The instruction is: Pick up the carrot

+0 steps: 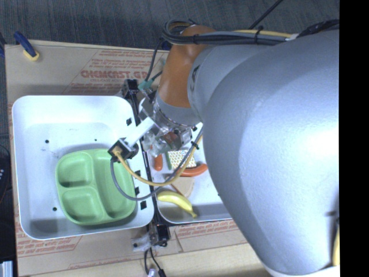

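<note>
Down over the right-hand shallow white plastic bin [207, 213] I've got the two-finger gripper [164, 149] hanging at the end of the big grey arm [271, 143] with its orange wrist band [176, 77]. Honestly the wrist and cables [124, 183] block my view, so I can't tell how it's set or whether it has anything. Just beside it sits a short orange carrot [157, 163], partly hidden, plus an orange curved bit [197, 169] poking out near the arm, can't tell what that is. A beige mesh-patterned block [176, 157] lies between them. Nearer the front edge there's a yellow banana [177, 203]. Over in the left white bin [34, 131] is a light green divided plastic tray [89, 192], well apart from the carrot.
</note>
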Controlling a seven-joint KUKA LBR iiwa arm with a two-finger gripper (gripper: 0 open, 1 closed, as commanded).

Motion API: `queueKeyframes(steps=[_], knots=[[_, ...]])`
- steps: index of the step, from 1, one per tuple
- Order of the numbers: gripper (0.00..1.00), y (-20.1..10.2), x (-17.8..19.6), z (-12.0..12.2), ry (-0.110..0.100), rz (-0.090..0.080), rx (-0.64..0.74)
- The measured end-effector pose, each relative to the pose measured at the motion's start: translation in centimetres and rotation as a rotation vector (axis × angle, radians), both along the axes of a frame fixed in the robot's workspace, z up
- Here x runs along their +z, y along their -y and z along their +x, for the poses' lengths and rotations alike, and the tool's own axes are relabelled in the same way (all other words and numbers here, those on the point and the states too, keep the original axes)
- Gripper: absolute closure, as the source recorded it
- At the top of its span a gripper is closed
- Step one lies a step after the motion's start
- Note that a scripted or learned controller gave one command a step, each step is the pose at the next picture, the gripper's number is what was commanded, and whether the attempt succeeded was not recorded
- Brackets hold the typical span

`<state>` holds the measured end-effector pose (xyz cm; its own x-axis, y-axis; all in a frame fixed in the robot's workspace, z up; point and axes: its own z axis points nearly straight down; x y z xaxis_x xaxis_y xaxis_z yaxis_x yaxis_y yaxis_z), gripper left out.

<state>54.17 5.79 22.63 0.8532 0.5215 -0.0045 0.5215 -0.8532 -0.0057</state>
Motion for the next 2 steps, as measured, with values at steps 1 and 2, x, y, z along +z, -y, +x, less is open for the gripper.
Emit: queueKeyframes(steps=[1,2], knots=[[1.00,2.9,2.2,-3.6,-0.002,-0.002,-0.218],[1.00,-3.4,6.2,-5.2,0.003,-0.004,-0.297]])
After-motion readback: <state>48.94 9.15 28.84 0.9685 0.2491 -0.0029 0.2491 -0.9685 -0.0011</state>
